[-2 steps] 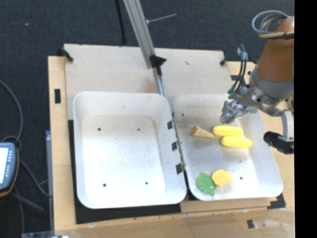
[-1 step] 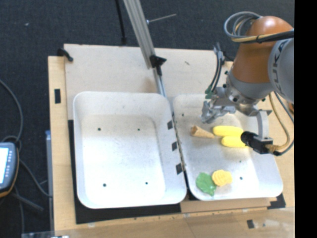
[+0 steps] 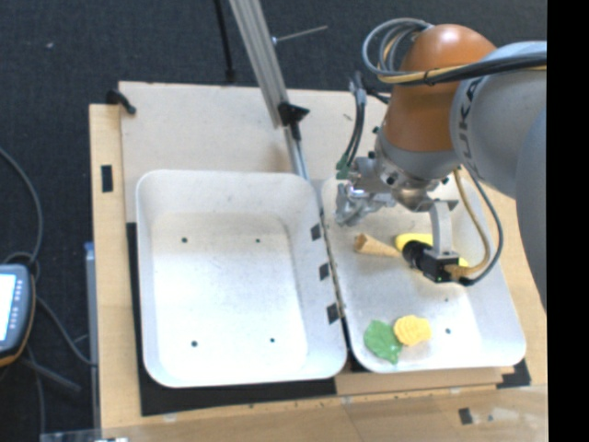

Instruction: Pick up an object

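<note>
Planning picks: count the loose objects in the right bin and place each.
4. A tan wedge by the gripper, a yellow piece just right of it, and a green piece touching a yellow round one near the front edge. The arm may hide more.

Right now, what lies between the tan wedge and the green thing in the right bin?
Nothing: the camera view shows bare white floor of the right bin between the tan wedge and the green thing.
</note>
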